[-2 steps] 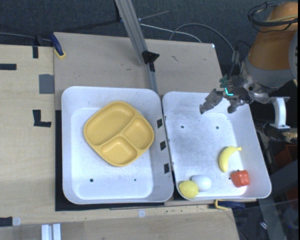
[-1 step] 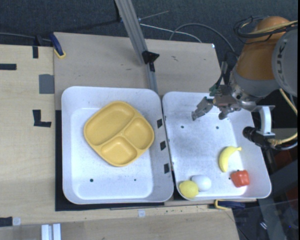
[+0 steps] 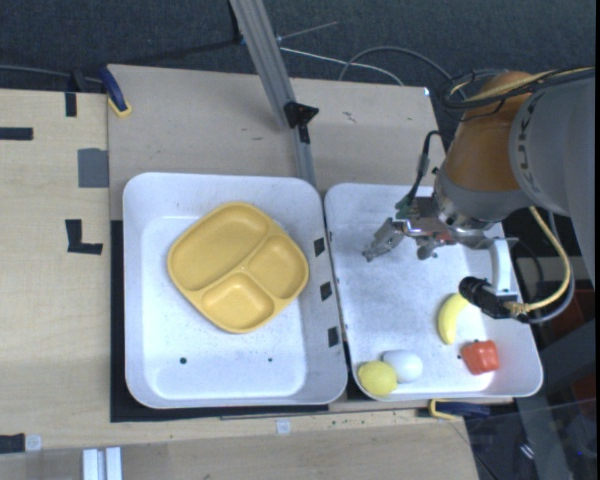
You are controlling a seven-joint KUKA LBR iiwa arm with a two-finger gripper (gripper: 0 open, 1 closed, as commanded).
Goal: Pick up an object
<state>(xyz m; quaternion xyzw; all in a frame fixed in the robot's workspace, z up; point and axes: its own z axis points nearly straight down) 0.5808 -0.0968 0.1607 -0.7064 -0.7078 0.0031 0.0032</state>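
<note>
My gripper [image 3: 402, 244] hangs over the upper middle of the right bin [image 3: 375, 288], fingers spread apart with nothing between them. Lower in that bin lie a yellow banana-like piece [image 3: 452, 318], a small orange-red object [image 3: 479, 356], a white ball [image 3: 405, 365] and a yellow round object [image 3: 377, 377]. All of them sit below and to the right of the gripper, apart from it.
The left bin [image 3: 155, 368] holds a yellow divided plate [image 3: 238, 265]. A grey pole [image 3: 265, 53] slants down from the top to the gap between the bins. The arm's bulk and cables [image 3: 540, 268] fill the right side.
</note>
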